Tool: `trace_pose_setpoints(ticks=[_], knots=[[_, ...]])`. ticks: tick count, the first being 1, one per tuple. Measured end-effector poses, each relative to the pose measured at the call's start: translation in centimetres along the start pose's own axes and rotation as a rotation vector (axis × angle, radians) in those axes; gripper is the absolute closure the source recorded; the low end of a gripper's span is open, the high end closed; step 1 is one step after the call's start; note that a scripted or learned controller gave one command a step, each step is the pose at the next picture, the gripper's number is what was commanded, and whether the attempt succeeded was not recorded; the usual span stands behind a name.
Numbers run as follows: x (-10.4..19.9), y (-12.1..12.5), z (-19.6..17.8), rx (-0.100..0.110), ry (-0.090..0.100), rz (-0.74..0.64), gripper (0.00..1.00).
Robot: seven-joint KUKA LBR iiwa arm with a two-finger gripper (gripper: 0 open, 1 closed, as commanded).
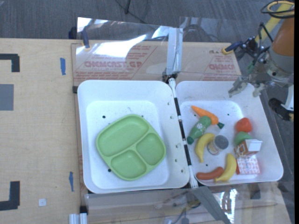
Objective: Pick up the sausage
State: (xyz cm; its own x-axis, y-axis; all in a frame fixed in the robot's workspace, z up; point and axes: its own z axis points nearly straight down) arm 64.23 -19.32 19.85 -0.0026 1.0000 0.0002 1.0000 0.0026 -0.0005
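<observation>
While the arm hangs at the far right of the camera view, the end effector (245, 84) sits over the back rim of the right bin (275, 160), fingers splayed fairly wide, nothing between them.

- Sausage (210, 174): reddish, lies at the bin's front edge, well apart from the end effector, toward the camera and a little to the view's left of it.
- Long axis: runs roughly left-right across the view, close to parallel with the bin's front wall; right end tilted slightly up-view, tucked against the lower banana (229, 167). Left end points toward the divider between the bins.
- Neighbours: second banana (203, 146) and a small jar (217, 143) lie between end effector and sausage; red-and-white carton (248, 164) sits just past the lower banana.

Risks, as judged:
- Lower banana touches or overlaps the sausage's right end. A closure there likely takes the banana as well, or instead.
- Front wall close behind it. A finger descending on that side may strike the wall or rim.
- Fingers need to straddle the short axis; closing along the length would likely push it away.
- Rounded toy surface, may slip out of a shallow pinch.

Left bin (88, 125) holds a green divided plate (131, 147), far off to the end effector's left in the view.
</observation>
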Motion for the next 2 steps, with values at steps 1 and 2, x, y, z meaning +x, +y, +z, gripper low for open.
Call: trace_pose_setpoints(ticks=[1, 2], knots=[[8.81, 2.45, 11.09, -0.006, -0.001, 0.151, 0.00], [8.82, 2.46, 11.09, -0.006, -0.001, 0.151, 0.00]])
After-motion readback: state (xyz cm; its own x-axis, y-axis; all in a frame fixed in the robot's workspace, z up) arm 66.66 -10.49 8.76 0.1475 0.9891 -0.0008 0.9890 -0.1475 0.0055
